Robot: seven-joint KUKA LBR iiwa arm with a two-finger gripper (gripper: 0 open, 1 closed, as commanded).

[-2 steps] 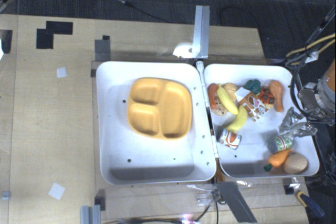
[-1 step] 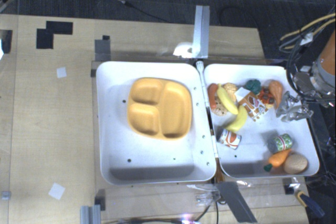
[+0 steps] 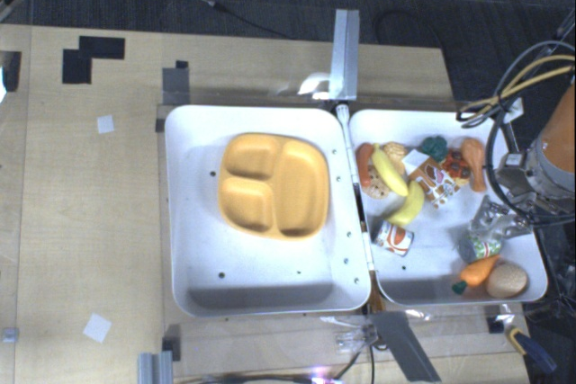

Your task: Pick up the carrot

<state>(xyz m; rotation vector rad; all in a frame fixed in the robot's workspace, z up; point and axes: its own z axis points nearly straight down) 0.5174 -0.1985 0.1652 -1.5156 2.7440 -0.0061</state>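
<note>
Jaws' state impossible to tell; gripper (image 3: 490, 234) poised just above carrot (image 3: 478, 271), at its 12 o'clock. Carrot lying in right bin (image 3: 432, 283), touching potato (image 3: 507, 280) at 3 o'clock. Approach step, apparently; next: descend, straddle, pinch.

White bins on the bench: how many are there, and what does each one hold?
2. The left bin holds a yellow divided plate. The right bin holds toy food, with the carrot near its front right corner; some pieces may be hidden.
</note>
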